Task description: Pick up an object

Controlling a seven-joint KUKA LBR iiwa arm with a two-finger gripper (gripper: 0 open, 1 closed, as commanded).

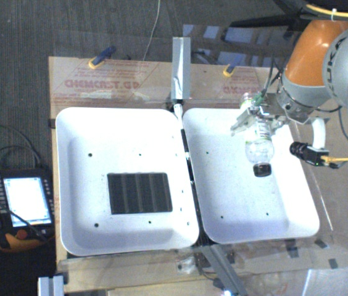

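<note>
Two white bins sat side by side; the left bin (75,165) held a dark ribbed panel (139,192). Over the right bin (291,221) the gripper (257,119) seemed closed on a clear bottle (260,148) (dark cap downward), hanging above the bin floor.

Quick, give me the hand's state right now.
Hand: over the right bin, a clear bottle hanging right below it; whether it grips the bottle cannot be told.

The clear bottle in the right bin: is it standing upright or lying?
Cannot tell. The clear bottle hangs below the gripper, dark cap toward the camera.
</note>
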